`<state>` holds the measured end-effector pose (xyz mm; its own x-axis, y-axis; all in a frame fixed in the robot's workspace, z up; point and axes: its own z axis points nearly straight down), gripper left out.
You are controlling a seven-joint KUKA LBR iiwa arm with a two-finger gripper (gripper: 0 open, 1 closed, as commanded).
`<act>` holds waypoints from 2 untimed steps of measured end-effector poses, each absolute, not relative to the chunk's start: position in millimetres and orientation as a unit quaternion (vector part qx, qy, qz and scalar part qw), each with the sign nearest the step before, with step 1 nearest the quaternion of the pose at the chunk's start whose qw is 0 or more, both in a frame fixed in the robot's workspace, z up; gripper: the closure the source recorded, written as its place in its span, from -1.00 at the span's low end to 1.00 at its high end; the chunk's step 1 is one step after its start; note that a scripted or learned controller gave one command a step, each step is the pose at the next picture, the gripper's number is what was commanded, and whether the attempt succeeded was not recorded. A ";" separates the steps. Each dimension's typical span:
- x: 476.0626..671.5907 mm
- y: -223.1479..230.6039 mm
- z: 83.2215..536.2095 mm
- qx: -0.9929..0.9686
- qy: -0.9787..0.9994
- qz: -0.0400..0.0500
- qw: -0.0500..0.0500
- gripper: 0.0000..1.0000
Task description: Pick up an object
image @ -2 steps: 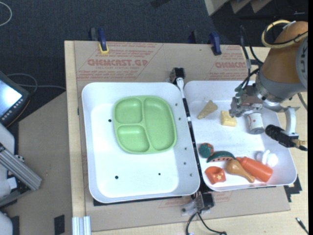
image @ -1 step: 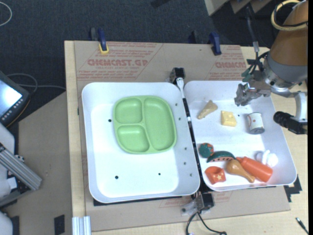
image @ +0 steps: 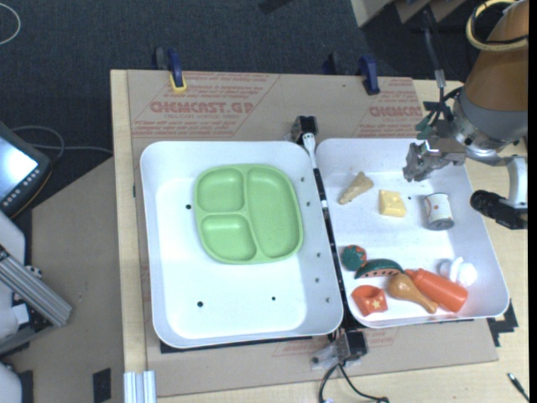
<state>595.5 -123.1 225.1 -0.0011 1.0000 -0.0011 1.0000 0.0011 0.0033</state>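
Observation:
My gripper (image: pixel 414 172) hangs over the back of the right bin (image: pixel 482 263), near its far right corner. Just left and below it lie a pale wedge of cheese (image: pixel 355 187) and a yellow cheese block (image: pixel 392 203). A small grey can (image: pixel 437 211) lies on its side a little below and right of the gripper. Along the bin's front sit a red-and-green strawberry (image: pixel 352 256), a green slice (image: pixel 378 268), a red pepper piece (image: pixel 368 299), a brown drumstick (image: pixel 409 291), an orange carrot (image: pixel 440 289) and a white object (image: pixel 461 269).
The left bin (image: pixel 168 300) holds a green divided plate (image: pixel 248 212). A black divider with clamps runs between the bins (image: pixel 320 196). The grey arm with its orange band (image: pixel 497 74) comes in from the upper right. Blue clamps (image: pixel 175 67) hold the board's far edge.

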 end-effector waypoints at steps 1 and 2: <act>576.3 -69.6 232.4 0.705 0.709 0.000 -0.002 1.00; 546.4 -15.7 235.5 0.705 0.709 0.000 -0.002 1.00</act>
<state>546.4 -15.7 235.5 -0.0049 1.0000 0.0024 1.0000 0.0049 -0.0036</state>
